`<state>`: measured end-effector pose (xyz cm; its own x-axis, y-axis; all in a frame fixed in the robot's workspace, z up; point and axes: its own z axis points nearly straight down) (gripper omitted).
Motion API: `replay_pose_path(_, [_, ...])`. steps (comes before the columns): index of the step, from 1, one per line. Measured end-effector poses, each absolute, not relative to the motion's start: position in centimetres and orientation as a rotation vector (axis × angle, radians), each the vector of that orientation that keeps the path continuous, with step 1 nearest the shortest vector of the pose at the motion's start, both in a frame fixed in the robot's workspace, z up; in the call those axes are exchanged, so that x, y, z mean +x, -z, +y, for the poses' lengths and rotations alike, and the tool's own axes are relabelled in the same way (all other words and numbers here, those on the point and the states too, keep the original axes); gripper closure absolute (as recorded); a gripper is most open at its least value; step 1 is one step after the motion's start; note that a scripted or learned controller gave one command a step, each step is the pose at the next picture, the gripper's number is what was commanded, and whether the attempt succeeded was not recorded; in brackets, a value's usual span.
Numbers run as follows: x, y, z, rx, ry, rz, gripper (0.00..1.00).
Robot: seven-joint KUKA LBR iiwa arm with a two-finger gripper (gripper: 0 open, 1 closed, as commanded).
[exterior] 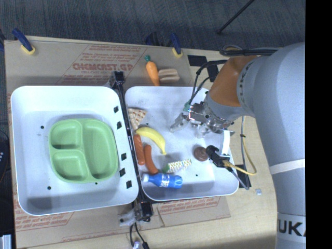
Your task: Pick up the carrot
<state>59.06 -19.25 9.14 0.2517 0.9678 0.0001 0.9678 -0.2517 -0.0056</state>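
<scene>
Gripper: two-finger metal gripper (182, 122) hangs over the upper middle of the right bin, fingers spread apart, nothing between them.
Arm: one grey arm with orange band (228, 87) above the wrist, reaching in from the right.
Carrot: one small orange carrot with green top (151, 71), lying outside both bins on the cardboard, just beyond the right bin's far rim, well apart from the gripper.
Beside carrot: one tan bun-like block (168, 75), just to its right, also on the cardboard.
Bins: two shallow white bins, side by side; left bin (26, 118), right bin (218, 183).
Left bin contents: one light-green divided plastic tray (83, 149), three compartments.
Right bin contents, counted: one yellow banana (153, 137); two reddish-orange sausages (145, 154), side by side under the banana; one tan cracker-like square (137, 117) at the left wall; one blue bottle with white cap (163, 180), lying flat near the front rim; one pale corn-cob piece (179, 164); one round brown disc (201, 153).
Bench: brown cardboard sheet with red print (98, 64) under both bins.
Clamps: two blue-and-yellow clamps on the far edge, one at left (24, 41), one near centre (176, 45).
</scene>
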Motion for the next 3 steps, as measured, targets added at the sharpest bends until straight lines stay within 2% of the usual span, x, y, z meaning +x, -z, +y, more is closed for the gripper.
replay_pose_path(1, [60.6, -9.2, -11.9, -2.701, -0.005, -1.599, 0.00])
replay_pose_path(2, [60.9, -9.1, -11.7, -2.394, -0.006, -2.026, 0.00])
replay_pose_path(3, [64.5, -9.2, -11.1, -2.106, -0.002, -2.330, 0.00])
